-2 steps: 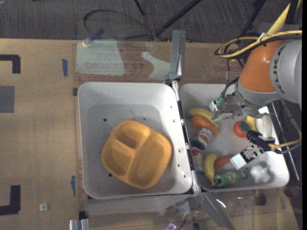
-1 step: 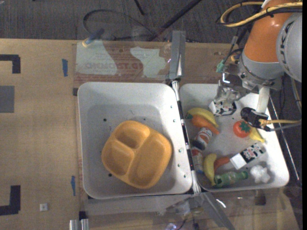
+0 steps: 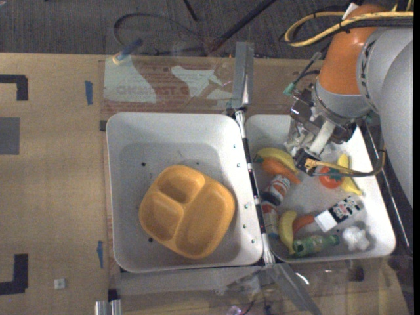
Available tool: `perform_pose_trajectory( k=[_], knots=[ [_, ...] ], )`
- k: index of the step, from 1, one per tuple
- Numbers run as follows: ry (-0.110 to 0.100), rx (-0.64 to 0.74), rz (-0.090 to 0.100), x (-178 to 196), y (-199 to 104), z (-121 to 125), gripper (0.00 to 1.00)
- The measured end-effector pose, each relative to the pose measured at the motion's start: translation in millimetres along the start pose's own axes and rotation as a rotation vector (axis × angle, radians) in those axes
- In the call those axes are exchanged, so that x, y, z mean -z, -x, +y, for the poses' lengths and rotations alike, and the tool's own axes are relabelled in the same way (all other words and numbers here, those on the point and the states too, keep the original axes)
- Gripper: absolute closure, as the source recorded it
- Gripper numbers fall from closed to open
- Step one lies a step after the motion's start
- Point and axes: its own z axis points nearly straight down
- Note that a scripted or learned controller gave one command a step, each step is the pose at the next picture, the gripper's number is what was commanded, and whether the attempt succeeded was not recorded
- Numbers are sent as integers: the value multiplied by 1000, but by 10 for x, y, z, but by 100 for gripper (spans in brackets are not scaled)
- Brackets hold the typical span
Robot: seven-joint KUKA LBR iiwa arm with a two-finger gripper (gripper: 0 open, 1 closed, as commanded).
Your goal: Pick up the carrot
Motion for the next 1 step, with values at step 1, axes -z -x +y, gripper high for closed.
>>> perform_pose_trajectory(
  k=[1],
  knots=[
    [-1,-306,0,101,185,-385,100]
  ],
)
